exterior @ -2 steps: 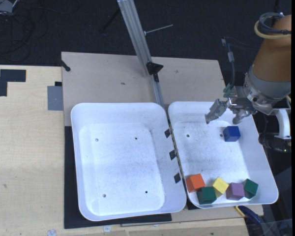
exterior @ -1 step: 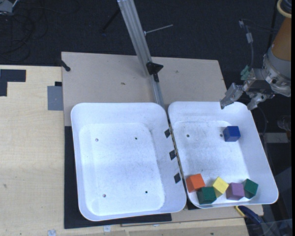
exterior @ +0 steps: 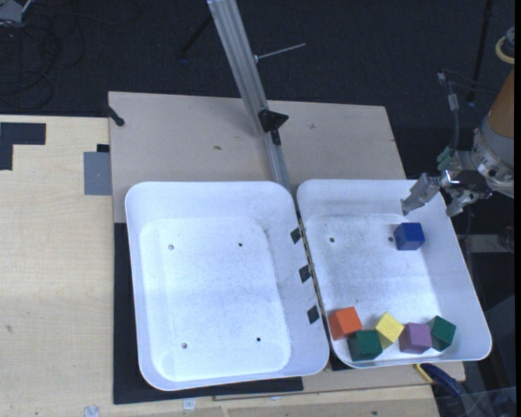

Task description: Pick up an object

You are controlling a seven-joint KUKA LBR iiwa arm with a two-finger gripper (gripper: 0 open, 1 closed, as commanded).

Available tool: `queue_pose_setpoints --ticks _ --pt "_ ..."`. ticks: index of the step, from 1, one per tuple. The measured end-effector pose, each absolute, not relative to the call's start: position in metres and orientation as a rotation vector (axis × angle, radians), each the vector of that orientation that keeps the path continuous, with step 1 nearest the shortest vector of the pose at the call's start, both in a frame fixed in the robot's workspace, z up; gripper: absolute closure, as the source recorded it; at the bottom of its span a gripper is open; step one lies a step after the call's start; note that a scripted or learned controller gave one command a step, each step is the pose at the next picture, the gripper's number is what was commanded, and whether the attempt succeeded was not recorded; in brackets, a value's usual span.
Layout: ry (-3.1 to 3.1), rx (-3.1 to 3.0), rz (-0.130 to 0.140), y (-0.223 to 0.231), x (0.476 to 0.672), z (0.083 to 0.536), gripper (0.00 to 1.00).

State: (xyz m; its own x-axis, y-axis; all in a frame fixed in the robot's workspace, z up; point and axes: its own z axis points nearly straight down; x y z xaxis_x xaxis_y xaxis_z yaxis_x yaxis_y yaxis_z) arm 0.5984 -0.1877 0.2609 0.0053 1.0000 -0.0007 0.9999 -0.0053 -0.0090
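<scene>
The fingers (exterior: 425, 193) hang over the far right edge of the right bin (exterior: 365, 200), pointing in from the right. They look slightly apart, with nothing between them — no block is held. Just below and a little inward of them sits the blue cube (exterior: 408, 235), alone on the bin floor, near the tips but not touching them.

Farther out, along the near edge of the same bin, five more blocks cluster in a row: orange (exterior: 345, 321), dark green (exterior: 364, 345), yellow (exterior: 389, 327), purple (exterior: 414, 337) and a second green (exterior: 442, 331). Several of these touch their neighbours, which would make a clean grip harder. The left bin (exterior: 148, 224) lies beside it, the two sharing a middle edge, both resting on the table (exterior: 43, 259). The arm (exterior: 495, 146) enters at the right.

As for progress, the pick is not yet made: nothing is lifted, every block rests on the bin floor. The fingers are placed near the blue cube, which I judge the likeliest target — what is left is to come down around it, close and lift.
</scene>
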Motion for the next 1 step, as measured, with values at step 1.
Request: queue_pose_setpoints --ticks 1 --pt "-2.22 -2.223 -0.001 -0.2094 0.5888 0.0902 0.0"
